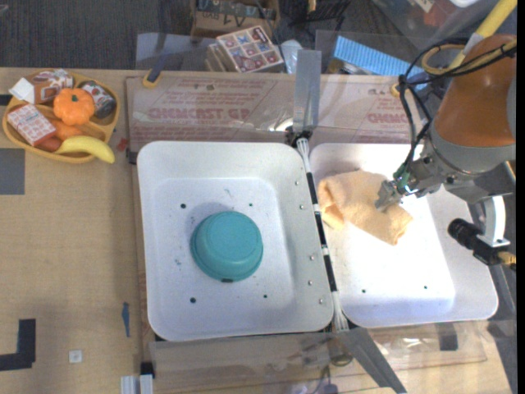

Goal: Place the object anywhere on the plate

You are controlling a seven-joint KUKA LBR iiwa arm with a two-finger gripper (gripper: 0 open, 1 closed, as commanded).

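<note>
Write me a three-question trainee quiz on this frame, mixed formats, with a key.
1. True or false: the teal plate lies in the left bin.
2. Multiple choice: the pincer is over which thing? A) the banana B) the yellow cloth C) the plate
3. Fill in: the cloth lies in the ____ bin, near its upper left corner.

Key: 1 true. 2 B; the pincer tip meets the cloth's upper right part, though a grasp cannot be confirmed. 3 right.
</note>
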